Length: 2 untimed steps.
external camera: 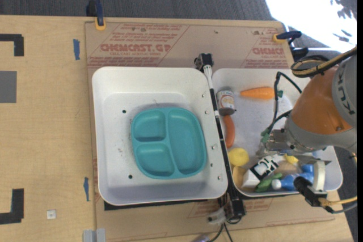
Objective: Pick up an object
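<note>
The gripper (pixel 271 162) is hovering low in the right bin (pixel 249 122); honestly can't tell its jaw state. A lemon (pixel 239 156) is sitting just left of it, a carrot (pixel 258 93) well beyond.

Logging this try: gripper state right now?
Gripper: cannot be told. It is low in the right bin over the clutter at its near end, with nothing visibly gripped.

My arm (pixel 326 107) reaches into the right bin (pixel 334 175), low over a heap of small toys near its front edge. A carrot (pixel 258 93), a can (pixel 226 100) and a lemon (pixel 239 156) lie there. The left bin (pixel 108 88) holds a teal divided plate (pixel 168 143).
</note>
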### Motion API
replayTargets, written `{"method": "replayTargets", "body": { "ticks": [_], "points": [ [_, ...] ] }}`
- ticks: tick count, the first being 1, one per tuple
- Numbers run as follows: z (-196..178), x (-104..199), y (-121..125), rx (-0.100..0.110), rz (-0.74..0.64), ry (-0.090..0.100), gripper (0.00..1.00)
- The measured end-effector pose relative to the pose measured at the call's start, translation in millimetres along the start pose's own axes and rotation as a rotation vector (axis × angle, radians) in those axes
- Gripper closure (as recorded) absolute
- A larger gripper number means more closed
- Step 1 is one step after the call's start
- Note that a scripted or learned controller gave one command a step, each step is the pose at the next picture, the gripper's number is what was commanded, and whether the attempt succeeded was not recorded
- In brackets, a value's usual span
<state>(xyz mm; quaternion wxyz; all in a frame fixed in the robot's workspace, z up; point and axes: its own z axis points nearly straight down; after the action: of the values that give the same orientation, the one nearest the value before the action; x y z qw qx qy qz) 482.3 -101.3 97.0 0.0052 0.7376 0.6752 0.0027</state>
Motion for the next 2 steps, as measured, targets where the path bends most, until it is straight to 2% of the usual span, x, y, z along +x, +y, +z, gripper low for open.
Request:
{"method": "replayTargets", "body": {
  "ticks": [1,2],
  "points": [
    [0.2,-0.3,-0.3,0.001,0.000,0.000,0.00],
    [-75.8,11.2,76.8,0.009,-0.005,0.003,0.00]
  ]
}}
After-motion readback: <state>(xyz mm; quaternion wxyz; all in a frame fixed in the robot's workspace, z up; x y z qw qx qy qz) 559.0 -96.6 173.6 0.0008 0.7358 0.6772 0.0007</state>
